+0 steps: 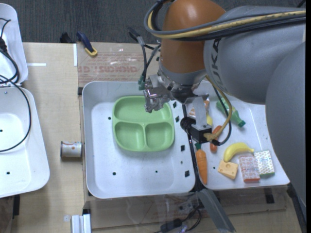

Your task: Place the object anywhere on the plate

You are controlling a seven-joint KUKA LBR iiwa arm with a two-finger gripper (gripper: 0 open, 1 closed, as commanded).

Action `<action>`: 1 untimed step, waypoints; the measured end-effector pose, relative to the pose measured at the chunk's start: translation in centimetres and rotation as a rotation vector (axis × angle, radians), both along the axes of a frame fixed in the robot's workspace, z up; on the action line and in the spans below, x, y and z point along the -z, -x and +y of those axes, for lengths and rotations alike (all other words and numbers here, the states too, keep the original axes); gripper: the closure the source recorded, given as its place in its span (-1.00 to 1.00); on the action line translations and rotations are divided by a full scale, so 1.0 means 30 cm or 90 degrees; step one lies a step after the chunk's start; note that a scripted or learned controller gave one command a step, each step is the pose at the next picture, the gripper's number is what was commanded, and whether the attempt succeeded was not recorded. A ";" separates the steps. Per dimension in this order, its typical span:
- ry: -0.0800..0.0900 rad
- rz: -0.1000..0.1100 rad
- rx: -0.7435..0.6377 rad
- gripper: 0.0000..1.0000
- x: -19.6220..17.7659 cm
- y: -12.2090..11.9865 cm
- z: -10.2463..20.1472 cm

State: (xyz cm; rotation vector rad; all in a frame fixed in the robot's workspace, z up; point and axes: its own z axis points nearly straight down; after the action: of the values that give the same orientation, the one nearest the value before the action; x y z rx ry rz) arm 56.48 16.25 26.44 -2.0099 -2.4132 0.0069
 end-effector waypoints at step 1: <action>0.000 -0.002 0.062 1.00 -0.522 0.074 -0.263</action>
State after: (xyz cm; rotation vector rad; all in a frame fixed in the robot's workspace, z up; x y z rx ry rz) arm 54.26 8.36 42.11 -2.1262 -2.3141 0.0049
